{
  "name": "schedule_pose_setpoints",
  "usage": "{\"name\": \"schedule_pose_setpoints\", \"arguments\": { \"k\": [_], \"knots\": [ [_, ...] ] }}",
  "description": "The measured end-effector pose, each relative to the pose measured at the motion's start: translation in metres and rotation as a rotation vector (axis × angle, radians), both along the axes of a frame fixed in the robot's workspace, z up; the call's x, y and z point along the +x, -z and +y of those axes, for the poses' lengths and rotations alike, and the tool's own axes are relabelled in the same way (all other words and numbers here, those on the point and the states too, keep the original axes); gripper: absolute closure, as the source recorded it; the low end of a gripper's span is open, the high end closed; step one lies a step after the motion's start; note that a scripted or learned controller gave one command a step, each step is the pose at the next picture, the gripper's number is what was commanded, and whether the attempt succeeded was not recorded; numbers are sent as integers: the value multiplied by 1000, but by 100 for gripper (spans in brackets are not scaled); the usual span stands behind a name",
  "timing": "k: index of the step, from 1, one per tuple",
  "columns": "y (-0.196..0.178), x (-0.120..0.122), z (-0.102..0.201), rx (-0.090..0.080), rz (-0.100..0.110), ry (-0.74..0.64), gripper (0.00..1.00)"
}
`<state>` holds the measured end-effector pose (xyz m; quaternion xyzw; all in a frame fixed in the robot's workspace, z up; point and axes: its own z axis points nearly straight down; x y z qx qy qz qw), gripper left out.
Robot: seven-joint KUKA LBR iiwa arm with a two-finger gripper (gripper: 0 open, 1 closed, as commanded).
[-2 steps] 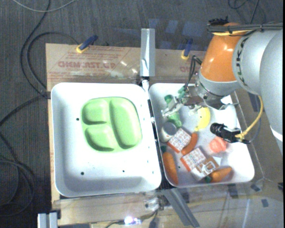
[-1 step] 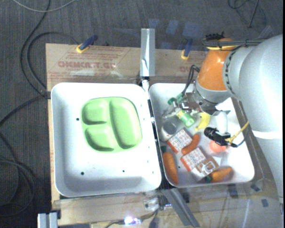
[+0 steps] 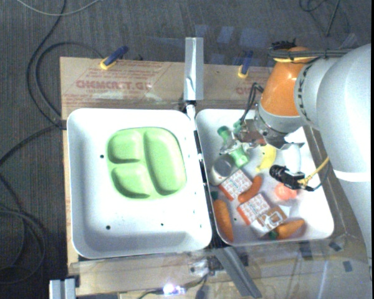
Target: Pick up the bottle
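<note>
Bottle [image 3: 232,149] lies in the right bin [image 3: 324,220], under the gripper [image 3: 237,143]. Finger state cannot be told. Next comes squeezing, then lifting.

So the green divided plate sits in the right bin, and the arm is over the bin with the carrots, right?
Not quite. The camera view shows the green divided plate in the left bin. The arm is indeed over the right bin, which holds the carrots.
</note>
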<state>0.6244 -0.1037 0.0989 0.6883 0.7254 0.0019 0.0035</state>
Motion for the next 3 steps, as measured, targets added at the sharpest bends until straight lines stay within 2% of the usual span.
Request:
{"name": "schedule_pose_setpoints", "arguments": {
  "k": [1, 2, 3],
  "knots": [
    [9, 16, 1, 9, 58, 58, 100],
    [-84, -27, 79, 2, 11, 2, 100],
    [-107, -133, 89, 2, 13, -7, 100]
  ]
}}
